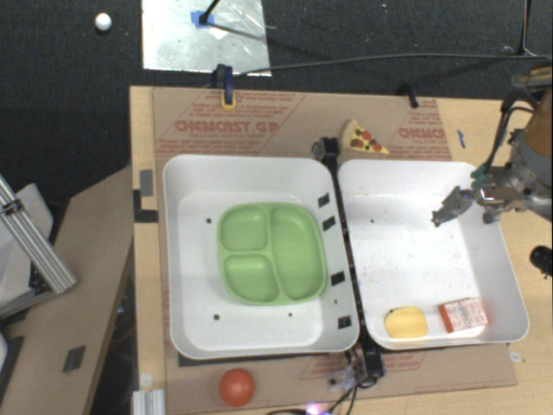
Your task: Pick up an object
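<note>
Your tool [449, 207] hung over the far right part of the right bin [510, 275], reaching in from the right edge, its dark tip slanting down and to the left; you could not tell from this view whether it was released or clenched, and nothing showed in its grip. Below and nearer than the tool, along the near wall of that same bin, lay the two likely targets: a small red and white packet [463, 315] toward the near right corner, and a yellow lemon-like object [406, 322] just to its left, the two close together but apart. The packet lay almost straight toward you from the tool, with its long axis running roughly left to right at a slight tilt, so the coming move looked like a travel toward the near side and then a descent; the yellow piece would also need a small shift left. Farther out, the left bin [186, 232] held a green divided tray [272, 253] near its middle, well away from the tool. On the table [285, 115], outside the bins, a toy pizza slice [365, 138] sat just beyond the far edge where the bins met, and a red ball [236, 386] rested at the near side, below the left bin.
</note>
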`<state>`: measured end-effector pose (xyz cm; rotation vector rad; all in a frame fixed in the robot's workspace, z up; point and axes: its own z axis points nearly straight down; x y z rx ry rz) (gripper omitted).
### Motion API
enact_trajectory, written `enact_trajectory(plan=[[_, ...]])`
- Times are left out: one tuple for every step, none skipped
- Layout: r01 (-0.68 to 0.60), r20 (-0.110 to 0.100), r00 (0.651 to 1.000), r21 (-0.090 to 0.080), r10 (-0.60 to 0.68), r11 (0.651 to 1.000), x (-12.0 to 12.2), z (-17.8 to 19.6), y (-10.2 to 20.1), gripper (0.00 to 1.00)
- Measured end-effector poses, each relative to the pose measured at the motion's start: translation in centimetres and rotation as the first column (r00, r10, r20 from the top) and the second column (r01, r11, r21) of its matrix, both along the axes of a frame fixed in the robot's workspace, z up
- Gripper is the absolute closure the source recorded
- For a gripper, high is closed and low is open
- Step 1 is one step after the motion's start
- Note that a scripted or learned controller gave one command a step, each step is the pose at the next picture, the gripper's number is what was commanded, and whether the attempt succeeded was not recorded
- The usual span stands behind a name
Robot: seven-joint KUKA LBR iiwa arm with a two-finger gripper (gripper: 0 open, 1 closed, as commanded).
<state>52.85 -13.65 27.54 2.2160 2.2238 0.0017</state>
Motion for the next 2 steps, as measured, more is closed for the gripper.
enact_trajectory(plan=[[0.002,-0.004,1.000,0.001,-0.002,1.000,-0.2,-4.2,0.1,0.00],[0.002,-0.006,1.000,0.002,-0.002,1.000,0.1,-10.4,0.3,0.00]])
